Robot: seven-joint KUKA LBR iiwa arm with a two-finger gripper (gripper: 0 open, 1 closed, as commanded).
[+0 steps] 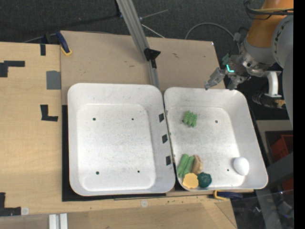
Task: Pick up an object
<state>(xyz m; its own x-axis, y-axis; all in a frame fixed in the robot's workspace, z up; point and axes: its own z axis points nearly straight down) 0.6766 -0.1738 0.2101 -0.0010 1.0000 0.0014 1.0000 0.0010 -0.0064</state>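
White bins [114, 92] hold green toys [189, 119], a yellow piece [190, 181] (white ball [240, 165] apart).

Even, bright overhead light; soft faint shadows. White bins [114, 137] near overexposed, mild glare on floors. Dark carpet at 12 o'clock underexposed. Arm [267, 27] at 2 o'clock slightly soft. Overall low resolution, grainy; no clear edge distortion.

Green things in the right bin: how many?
3: a light green knobbly piece alone near the bin's middle, a long green pod-like piece at the near-left corner pile, and a small dark green lump beside it. Others may be hidden underneath.
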